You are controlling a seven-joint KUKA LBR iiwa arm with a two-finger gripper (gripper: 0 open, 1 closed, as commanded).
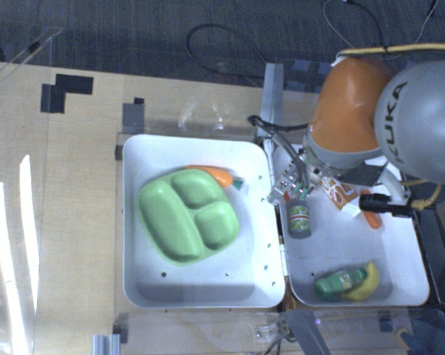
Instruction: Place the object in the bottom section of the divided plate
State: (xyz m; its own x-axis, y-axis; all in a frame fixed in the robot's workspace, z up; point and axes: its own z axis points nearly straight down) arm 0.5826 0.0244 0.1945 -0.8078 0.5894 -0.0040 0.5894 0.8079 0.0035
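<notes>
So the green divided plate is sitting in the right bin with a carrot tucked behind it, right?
Not quite: the camera view shows the green divided plate in the left bin, not the right one. The carrot does lie just behind it, against its far rim.

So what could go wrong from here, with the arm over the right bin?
1. The small green can lies just under the pincer, near the wall between the bins; a grab there may clip that wall.
2. The carrot leans on the green divided plate's far rim and could be knocked during placing.
</notes>
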